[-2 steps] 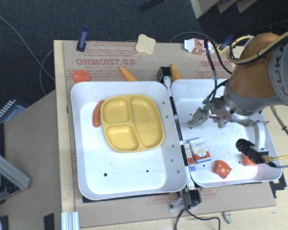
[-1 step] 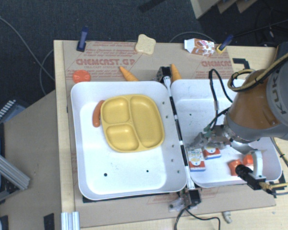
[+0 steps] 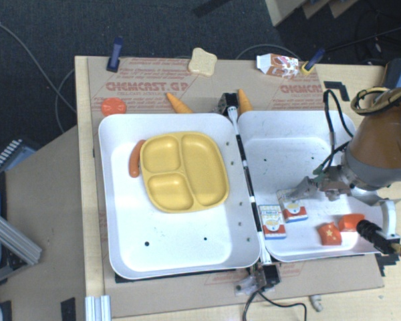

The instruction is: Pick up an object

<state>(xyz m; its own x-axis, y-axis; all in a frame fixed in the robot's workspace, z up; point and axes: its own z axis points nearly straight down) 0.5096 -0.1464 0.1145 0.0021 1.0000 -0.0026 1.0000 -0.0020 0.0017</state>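
Hovering my gripper (image 3: 291,196) low in the right bin (image 3: 281,136), right above two small cartons (image 3: 284,218) lying side by side; I cannot tell its jaw state. Red blocks (image 3: 339,229) nearby, yellow divided plate (image 3: 184,170) in the left bin (image 3: 120,199).

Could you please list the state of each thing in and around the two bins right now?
Yellow divided plate: flat in the left bin, compartments bare.
Hot dog: lying beside the plate's left edge.
Two small cartons: side by side in the right bin, near the gripper.
Red block: resting by the right bin's front rim.
Bread slice: outside the bins, on the board behind.
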